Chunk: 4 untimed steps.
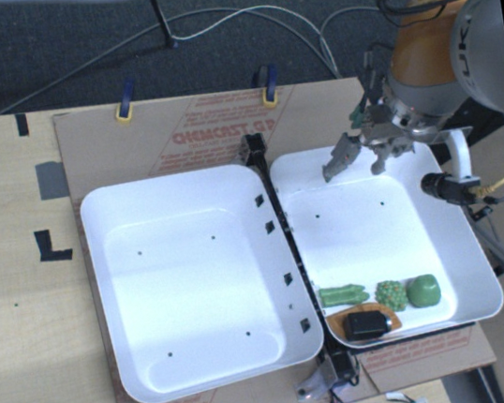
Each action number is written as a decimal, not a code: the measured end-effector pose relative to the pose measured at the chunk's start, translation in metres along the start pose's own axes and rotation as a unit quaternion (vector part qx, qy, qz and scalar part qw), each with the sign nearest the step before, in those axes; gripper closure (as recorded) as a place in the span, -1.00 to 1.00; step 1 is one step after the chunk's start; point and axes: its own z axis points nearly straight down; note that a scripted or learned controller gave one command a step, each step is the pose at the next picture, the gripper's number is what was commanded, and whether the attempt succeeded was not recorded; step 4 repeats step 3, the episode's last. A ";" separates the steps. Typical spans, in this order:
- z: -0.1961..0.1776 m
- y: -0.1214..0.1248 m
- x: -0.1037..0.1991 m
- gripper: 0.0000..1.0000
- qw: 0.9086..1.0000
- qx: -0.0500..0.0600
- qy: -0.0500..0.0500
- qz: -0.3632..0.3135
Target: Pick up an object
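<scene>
My gripper hangs over the far edge of the right bin, its two grey fingers spread open with nothing between them. Along that bin's near wall lie several small items: a long green vegetable-like piece, a knobbly green lump, a smooth green round toy, and a black object resting on an orange piece. All of them sit well below and apart from the gripper.
The left bin adjoins the right one, joined by a black clip strip. Both bins rest on a cardboard sheet clamped at the back. Cables run behind, and the arm's body looms at the right.
</scene>
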 end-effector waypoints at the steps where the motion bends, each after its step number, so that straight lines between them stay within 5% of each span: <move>1: 0.035 -0.078 -0.022 -1.00 1.000 0.002 0.000 0.002; 2: 0.040 -0.096 -0.067 -1.00 1.000 0.000 -0.001 0.002; 4: 0.040 -0.095 -0.064 -1.00 1.000 0.000 0.000 0.000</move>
